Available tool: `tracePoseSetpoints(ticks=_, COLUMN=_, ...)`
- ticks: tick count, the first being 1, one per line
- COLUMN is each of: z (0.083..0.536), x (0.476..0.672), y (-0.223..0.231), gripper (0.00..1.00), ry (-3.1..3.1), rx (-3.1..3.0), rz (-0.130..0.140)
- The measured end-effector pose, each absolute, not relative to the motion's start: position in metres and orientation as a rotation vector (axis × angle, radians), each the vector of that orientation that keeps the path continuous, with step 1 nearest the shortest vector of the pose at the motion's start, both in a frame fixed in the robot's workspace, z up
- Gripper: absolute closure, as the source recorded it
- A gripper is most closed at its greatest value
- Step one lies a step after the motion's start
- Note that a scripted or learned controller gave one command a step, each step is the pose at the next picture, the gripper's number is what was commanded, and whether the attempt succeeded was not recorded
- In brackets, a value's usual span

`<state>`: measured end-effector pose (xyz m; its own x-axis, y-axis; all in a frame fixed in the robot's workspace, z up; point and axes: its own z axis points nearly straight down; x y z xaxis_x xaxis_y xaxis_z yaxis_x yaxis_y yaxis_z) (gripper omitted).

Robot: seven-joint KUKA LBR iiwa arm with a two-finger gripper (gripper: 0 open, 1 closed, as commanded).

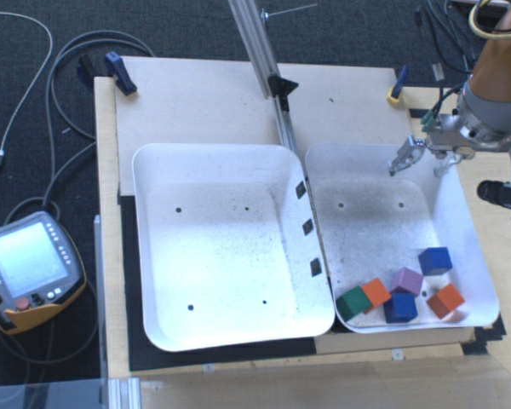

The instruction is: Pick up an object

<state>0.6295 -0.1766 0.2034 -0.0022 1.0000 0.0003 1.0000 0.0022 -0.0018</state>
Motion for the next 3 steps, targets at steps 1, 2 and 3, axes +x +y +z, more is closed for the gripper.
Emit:
tracePoseSetpoints(ticks=1, z=0.203, x=0.629, y=-0.177, gripper=0.00, ry=-2.223, rx=-2.218, rz=0.002)
tracePoseSetpoints(ticks=2, z=0.136, x=0.626, y=-0.166, gripper=0.00, ry=-2.218, rx=-2.214, rz=0.006)
tracePoseSetpoints(ticks=3, z=0.238, x=0.592, y=-0.195, gripper=0.00, ry=-2.226, rx=-2.231, rz=-0.005)
